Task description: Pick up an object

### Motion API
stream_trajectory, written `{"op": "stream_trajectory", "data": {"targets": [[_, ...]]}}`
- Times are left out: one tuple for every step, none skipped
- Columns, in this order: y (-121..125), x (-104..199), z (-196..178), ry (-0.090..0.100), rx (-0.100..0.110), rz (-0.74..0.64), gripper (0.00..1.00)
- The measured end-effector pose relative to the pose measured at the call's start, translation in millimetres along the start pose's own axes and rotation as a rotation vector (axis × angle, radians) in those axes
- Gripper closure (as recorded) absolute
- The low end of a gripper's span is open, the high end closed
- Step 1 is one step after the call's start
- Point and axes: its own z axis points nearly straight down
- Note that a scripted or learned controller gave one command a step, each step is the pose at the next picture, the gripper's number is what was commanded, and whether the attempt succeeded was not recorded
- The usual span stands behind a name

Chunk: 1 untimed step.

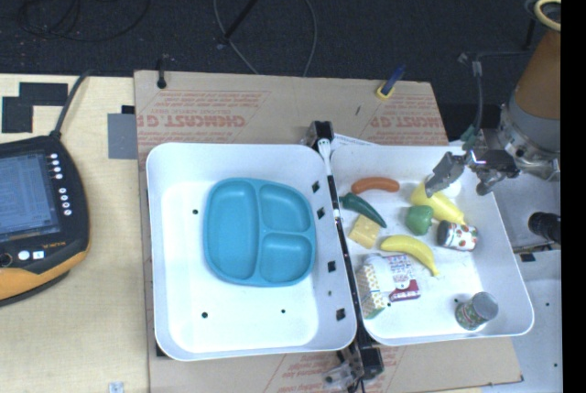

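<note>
Sitting in the left bin (174,290), a blue plate (260,231) lies flat. At three o'clock, the right bin (513,290) holds a sausage (375,185), banana (409,248) and can (475,311). At two o'clock, the gripper (464,173) hangs spread and unladen over a yellow toy (441,204).

The cardboard sheet (275,112) under the two bins carries red print, seen upside down: beyond the left bin (174,245) it reads "CHEMCRST, GA", and a like line beyond the right bin (513,290) is partly cut off. The packet (389,281) in the right bin and the pendant (37,217) screen bear marks too small to read.
</note>
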Motion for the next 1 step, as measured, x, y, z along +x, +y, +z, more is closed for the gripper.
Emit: {"op": "stream_trajectory", "data": {"targets": [[6.1,4.0,133.4,0.003,0.012,-0.001,0.00]]}}
